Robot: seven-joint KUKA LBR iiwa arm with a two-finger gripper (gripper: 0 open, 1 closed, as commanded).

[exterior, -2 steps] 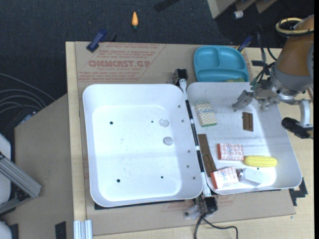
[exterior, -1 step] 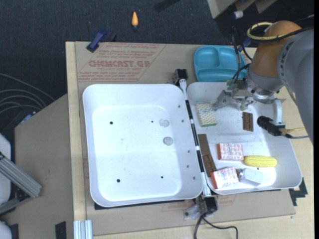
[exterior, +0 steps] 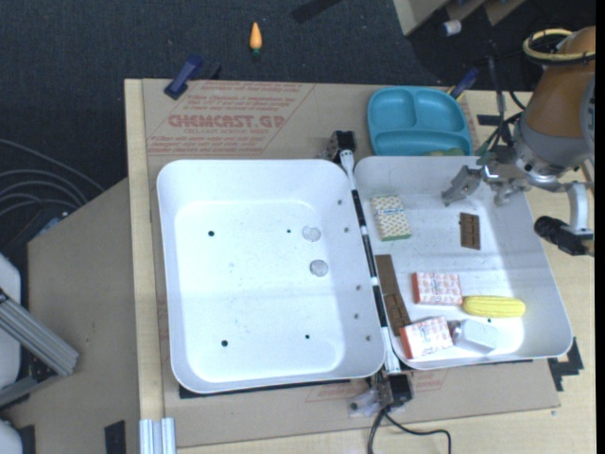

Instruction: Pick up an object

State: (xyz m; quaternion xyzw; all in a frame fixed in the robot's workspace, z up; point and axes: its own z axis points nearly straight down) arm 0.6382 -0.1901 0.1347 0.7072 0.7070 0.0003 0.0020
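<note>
Hovering over the right bin (exterior: 529,334) near its far edge, the claw (exterior: 484,183) stands spread open, gripping nothing; brown block (exterior: 469,231) lies near.

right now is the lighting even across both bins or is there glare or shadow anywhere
In the camera view, the left bin is lit evenly with a soft sheen; the right bin is brighter towards its near right corner, where the white washes out around the yellow corn; the tool casts a faint shadow on that bin's far end, and the arm looks slightly blurred.
</note>
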